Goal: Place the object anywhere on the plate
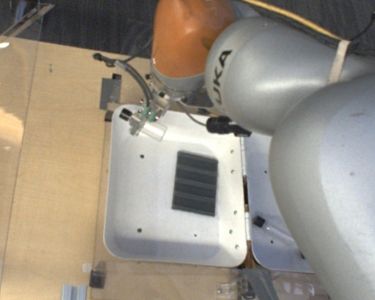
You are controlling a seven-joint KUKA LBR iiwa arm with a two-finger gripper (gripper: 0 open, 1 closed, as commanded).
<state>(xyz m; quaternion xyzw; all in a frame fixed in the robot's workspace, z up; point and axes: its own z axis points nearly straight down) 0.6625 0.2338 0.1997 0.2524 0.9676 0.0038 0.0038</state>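
Camera view puts the grey arm (293, 90) across the right side, its orange band over the near bin's (129, 200) upper edge. A dark ribbed rectangle (196, 182), presumably the object, lies in that bin, long axis twelve-to-six, roughly five o'clock from the wrist fittings (147, 118). The gripper's state cannot be told; no plate is identifiable.

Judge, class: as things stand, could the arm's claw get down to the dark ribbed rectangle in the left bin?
Probably yes. The dark ribbed rectangle lies flat and uncovered mid-bin, with bare white floor around it. The claw sits over the left bin near its far corner, with nothing between them.
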